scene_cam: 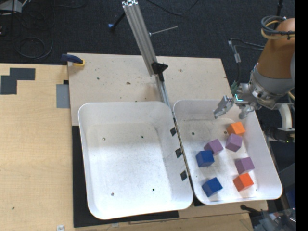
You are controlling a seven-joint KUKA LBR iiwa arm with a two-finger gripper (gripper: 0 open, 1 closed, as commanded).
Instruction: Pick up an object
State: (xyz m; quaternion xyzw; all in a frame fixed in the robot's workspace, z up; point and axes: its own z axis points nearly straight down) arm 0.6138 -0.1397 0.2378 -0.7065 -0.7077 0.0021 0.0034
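- My arm (274, 57) comes in from the right side of the view, its orange band up near the top right corner and the grey wrist below it.
- My gripper (234, 109) hangs over the upper part of the right bin (192, 110), with its two fingers spread apart and nothing between them.
- One fingertip (220, 112) sits to the left over bare bin floor; the other lies to the right, just above the upper orange cube (236, 128).
- That upper orange cube is the block closest to my gripper, and I cannot tell whether the finger touches it.
- Just below it and touching or nearly touching it sits a purple cube (234, 142).
- A second purple cube (214, 146) lies further left, right beside a blue cube (204, 158).
- A third purple cube (244, 165) sits lower on the right, with the lower orange cube (243, 181) just beneath it.
- Another blue cube (211, 186) rests near the bottom edge of the right bin, apart from the others.
- All seven blocks lie on the floor of the right bin, gathered in its right and lower part.
- The left bin (89, 129) stands side by side with the right one, their rims meeting along the middle.
- A slanted metal rail (140, 32) runs from the top of the view down towards the seam between the bins.
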